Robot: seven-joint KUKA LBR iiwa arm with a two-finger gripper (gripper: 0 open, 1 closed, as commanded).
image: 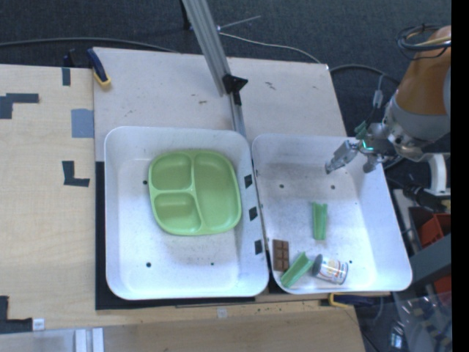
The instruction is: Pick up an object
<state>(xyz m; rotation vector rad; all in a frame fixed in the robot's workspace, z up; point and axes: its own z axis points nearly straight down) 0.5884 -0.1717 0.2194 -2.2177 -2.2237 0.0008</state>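
over right white plastic bin [381, 196], end effector [353, 156] spread, empty; green plastic stick [319, 221] lies well apart, a straight descent risks missing.

the arm [429, 86] runs off the right edge; small jar's [331, 270] label is unreadable.

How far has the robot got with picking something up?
Nothing looks picked up yet. The hand hangs open over the far end of the right bin, with nothing between its fingers. The green stick, chocolate bar, green wedge and small jar lie on the bin floor. Reaching and grasping remain.
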